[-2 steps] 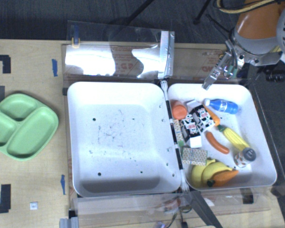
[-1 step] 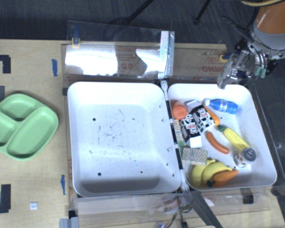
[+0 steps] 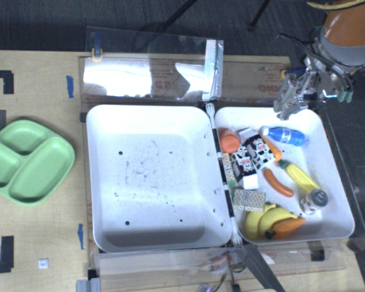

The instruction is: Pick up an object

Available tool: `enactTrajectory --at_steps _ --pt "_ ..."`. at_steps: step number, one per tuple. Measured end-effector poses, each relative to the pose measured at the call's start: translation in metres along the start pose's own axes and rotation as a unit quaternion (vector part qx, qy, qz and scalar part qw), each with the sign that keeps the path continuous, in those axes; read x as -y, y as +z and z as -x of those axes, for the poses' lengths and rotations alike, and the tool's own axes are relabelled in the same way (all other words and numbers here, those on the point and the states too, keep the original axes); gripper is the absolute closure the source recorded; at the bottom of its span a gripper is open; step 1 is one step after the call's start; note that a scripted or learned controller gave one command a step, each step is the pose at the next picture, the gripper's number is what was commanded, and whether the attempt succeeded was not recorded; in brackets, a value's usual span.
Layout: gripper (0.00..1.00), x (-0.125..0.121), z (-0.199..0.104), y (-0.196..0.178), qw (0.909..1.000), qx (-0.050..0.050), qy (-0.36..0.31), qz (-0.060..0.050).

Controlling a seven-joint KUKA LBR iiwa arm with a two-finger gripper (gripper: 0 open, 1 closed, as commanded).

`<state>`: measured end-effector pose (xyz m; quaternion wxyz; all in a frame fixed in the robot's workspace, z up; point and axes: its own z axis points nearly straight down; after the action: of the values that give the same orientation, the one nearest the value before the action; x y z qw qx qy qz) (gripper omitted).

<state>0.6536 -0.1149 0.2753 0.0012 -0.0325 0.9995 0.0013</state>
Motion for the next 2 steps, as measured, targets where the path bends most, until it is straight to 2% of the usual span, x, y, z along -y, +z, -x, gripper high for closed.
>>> enactTrajectory --at_steps 1,2 --pt "1.00 -0.019 -0.030 -0.001 0.9935 0.000 -0.113 0.000" --pt "1.00 -0.101 0.022 0.037 0.9817 0.002 -0.190 0.000"
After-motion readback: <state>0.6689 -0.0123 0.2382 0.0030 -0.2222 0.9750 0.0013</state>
